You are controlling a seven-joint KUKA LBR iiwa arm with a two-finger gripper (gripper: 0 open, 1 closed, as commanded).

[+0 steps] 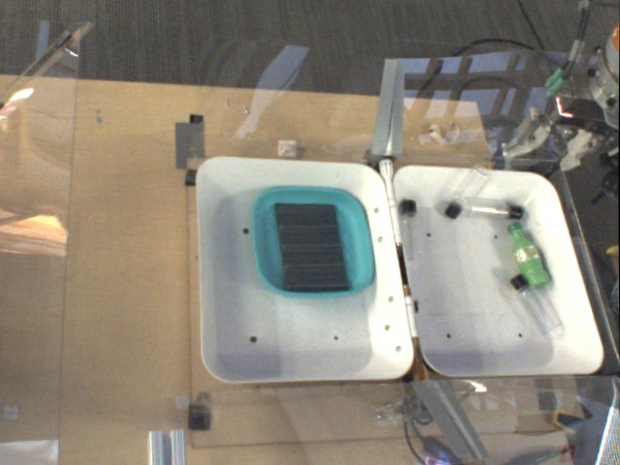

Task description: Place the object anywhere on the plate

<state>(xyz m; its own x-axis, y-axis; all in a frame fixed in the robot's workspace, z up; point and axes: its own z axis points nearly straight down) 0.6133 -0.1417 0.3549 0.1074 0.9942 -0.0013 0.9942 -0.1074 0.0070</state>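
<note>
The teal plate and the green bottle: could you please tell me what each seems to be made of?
The teal plate looks like moulded plastic with a smooth, slightly glossy finish: even colour, rounded raised rim. The dark ribbed insert on it looks matte, perhaps rubber or foam. The green bottle seems to be translucent plastic with a dark cap, though it is too small to be sure.

arm [603,61] | at view's top right corner, mostly out of frame | orange band at edge | cables and wrist hardware visible | finger state indiscernible
</note>
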